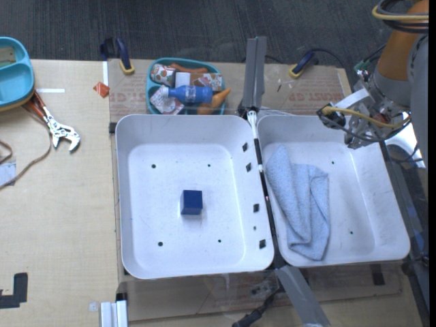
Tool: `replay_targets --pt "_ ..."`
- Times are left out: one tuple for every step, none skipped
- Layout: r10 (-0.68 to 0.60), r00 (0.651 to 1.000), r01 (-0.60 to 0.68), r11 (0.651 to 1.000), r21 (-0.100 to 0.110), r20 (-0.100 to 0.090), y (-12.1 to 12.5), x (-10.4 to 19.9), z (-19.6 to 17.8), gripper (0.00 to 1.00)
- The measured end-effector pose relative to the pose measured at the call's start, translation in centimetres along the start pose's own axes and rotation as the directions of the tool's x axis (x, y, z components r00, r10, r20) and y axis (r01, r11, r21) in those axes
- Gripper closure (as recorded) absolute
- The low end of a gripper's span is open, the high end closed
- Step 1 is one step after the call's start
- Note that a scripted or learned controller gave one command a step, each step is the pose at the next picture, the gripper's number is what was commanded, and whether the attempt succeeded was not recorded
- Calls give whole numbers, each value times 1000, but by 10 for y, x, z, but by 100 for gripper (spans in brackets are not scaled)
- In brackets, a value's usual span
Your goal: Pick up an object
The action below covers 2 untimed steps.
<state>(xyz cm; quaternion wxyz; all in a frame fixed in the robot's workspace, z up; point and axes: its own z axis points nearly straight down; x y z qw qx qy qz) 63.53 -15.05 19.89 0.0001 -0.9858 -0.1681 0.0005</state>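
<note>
A small blue cube (192,202) rests on the floor of the left white bin (129,203), a little left of the bin's middle. A crumpled light blue-grey towel (301,206) lies in the left half of the right white bin (381,210). The arm comes in from the upper right. Its gripper (353,129) hangs over the far right corner of the right bin, wrapped in cables. It is well away from the towel and far from the cube. I see nothing held.
A teal tub (185,87) of small packets and toys stands behind the left bin. A wrench (61,135) and a teal tray (13,70) lie on the bench at far left. A grey post (255,67) rises between the bins' far edges.
</note>
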Motion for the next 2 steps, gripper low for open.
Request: replay_targets --pt "-25 1000 25 1000 2 2 18 -31 68 100" --pt "-151 989 151 989 0 1 4 -31 -17 100"
